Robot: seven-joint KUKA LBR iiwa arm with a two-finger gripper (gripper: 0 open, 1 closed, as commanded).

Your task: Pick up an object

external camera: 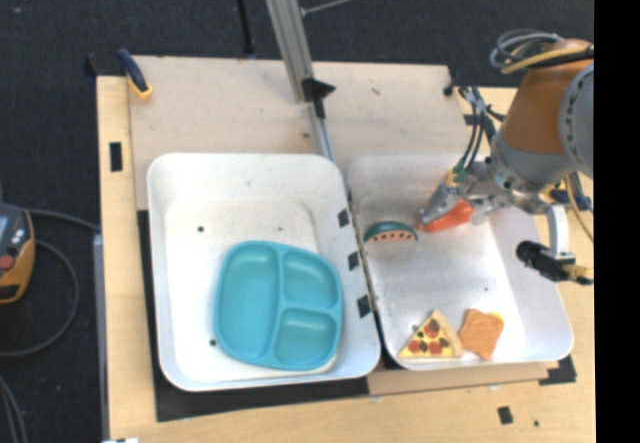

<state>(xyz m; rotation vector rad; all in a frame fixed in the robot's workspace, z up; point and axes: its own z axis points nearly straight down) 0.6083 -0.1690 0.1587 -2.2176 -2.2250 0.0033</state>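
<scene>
My gripper (446, 207) hangs over the upper middle of the right bin (455, 281), reaching in from the right. A small orange-red toy piece (452, 217), shaped like a carrot, sits between its fingers and sticks out at a slant. It looks slightly above the bin floor. A watermelon slice (390, 232) lies just left of it by the bin's left wall. Along the front wall lie a pizza slice (432, 338) and an orange toast-like piece (482, 332).
The left bin (175, 191) holds a blue divided plate (279, 304) in its front half. An aluminium post (290, 26) rises behind the bins. A black cable end (545, 261) hangs off the arm above the right bin's right side.
</scene>
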